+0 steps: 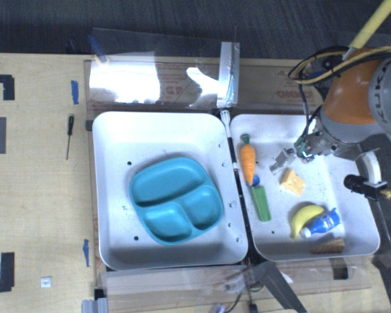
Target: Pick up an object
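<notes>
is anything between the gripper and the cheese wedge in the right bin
Nothing visible does. The gripper hangs just above and left of the cheese wedge over bare bin floor. The carrot and green stick lie off to the left by the bin wall, and the banana lies below the cheese, apart from it.

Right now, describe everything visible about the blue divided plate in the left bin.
The blue divided plate is light blue, plastic-looking, with rounded corners and three compartments: one long one toward the far side, two smaller ones nearer. It lies flat and upright, turned at a slant, roughly central on the floor of the left white bin. Nothing lies in it or touches it apart from the bin floor.
</notes>
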`<act>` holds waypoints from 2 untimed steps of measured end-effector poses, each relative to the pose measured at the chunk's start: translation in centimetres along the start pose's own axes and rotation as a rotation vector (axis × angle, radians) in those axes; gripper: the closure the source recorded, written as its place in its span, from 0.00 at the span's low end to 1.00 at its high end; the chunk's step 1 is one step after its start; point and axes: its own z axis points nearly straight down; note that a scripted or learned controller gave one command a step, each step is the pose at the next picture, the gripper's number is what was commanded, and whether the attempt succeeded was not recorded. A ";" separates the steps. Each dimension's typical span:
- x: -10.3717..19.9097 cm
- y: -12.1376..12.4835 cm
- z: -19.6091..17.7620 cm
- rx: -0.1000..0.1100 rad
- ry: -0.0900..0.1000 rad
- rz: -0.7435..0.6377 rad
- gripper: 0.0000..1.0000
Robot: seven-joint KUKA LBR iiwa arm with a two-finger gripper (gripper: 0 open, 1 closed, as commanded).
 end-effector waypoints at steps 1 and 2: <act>2.7 -3.6 3.4 -0.013 -0.006 0.116 0.00; 0.7 -2.0 2.5 -0.010 -0.003 0.470 0.00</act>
